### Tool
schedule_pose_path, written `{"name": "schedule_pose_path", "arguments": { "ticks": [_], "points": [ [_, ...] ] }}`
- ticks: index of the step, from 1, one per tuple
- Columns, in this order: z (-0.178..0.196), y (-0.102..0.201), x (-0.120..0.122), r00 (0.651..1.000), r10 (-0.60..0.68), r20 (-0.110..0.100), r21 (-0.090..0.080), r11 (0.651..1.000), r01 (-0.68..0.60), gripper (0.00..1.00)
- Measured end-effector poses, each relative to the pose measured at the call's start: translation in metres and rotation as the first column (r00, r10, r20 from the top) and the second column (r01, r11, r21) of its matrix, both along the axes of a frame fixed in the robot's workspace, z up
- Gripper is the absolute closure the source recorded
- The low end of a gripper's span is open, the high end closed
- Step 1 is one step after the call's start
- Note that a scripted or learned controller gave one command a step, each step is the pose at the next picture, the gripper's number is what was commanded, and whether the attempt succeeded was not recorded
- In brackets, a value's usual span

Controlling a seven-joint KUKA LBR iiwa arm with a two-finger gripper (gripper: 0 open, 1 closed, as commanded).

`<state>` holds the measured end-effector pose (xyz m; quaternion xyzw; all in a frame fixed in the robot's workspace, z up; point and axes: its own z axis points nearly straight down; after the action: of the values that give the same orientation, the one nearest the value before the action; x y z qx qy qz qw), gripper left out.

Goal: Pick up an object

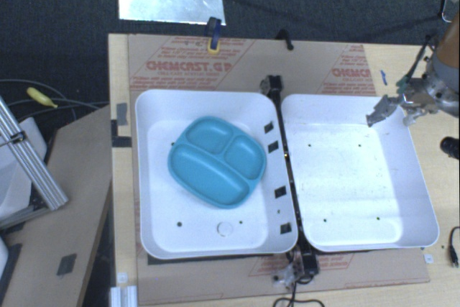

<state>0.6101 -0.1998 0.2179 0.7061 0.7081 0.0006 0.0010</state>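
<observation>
**Blue tray waiting in the left bin, gripper far off at the right**

Dark carpeted floor around a bench topped with brown printed cardboard [188, 62], seen from above at a slant. On the cardboard, two shallow white bins side by side. In the left bin [154, 180], near its middle, a blue divided tray [216, 160] lying flat, three compartments facing up, tilted a little against the bin's edges. Right bin [402, 226] bare white inside. At the upper right corner of that bin, a grey gripper [392, 110], fingers spread apart, nothing between them, well apart from the tray.

Judged as the reach not yet begun. For a clean pick: cross over the central divider, come down over the tray's rim or one of its raised ridges rather than the flat floor, fingers straddling that thin edge, then close. A shallow, smooth, wide tray likely to slip or tip if caught off-centre, so best gripped near the middle of a long side
</observation>
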Motion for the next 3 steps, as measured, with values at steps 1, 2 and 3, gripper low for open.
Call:
{"name": "schedule_pose_path", "arguments": {
  "ticks": [1, 2, 3],
  "points": [
    [0.000, 0.133, -0.064, 1.000, 0.012, -0.005, 0.007, 1.000, -0.012, 0.00],
    [0.007, 0.226, -0.049, 1.000, 0.012, 0.000, 0.005, 1.000, -0.012, 0.00],
    [0.064, 0.201, -0.009, 1.000, 0.002, 0.008, 0.000, 1.000, -0.002, 0.00]
  ]
}}
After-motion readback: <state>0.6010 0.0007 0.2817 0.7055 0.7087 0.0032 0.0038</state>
